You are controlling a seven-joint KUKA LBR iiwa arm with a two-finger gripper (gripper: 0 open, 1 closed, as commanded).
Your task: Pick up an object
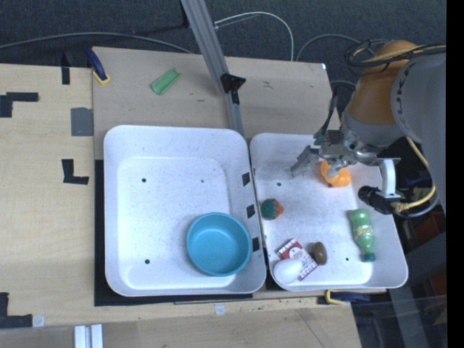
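The tool (328, 158) hangs over the far part of the right bin (384, 267), at the end of the grey arm (424, 85) with its orange band (377, 96). One grey finger (303, 164) sticks out toward the bin's middle, but the tool's body covers the other, so it cannot be told whether the fingers are spread or pressed together. Directly under the tool lies an orange round object (336, 175), partly hidden by it; whether the tool touches it cannot be made out.

Further out in the same bin, a small green and red ball-like object (272, 208) lies near the left wall. A green bottle (362, 232) lies on its side by the right wall; its label is too small to read. Near the front wall sit a red and white packet (296, 255), whose print is illegible, a white rounded object (287, 270) touching it, and a small brown object (319, 252) just beside it.

The left bin (145, 151) holds a blue bowl (217, 243) at its front right corner.

On the tabletop (43, 194) behind the bins, a green block (164, 81) lies well apart from a slanted grey metal pole (206, 38). Black cables (275, 24) loop across the dark floor beyond.
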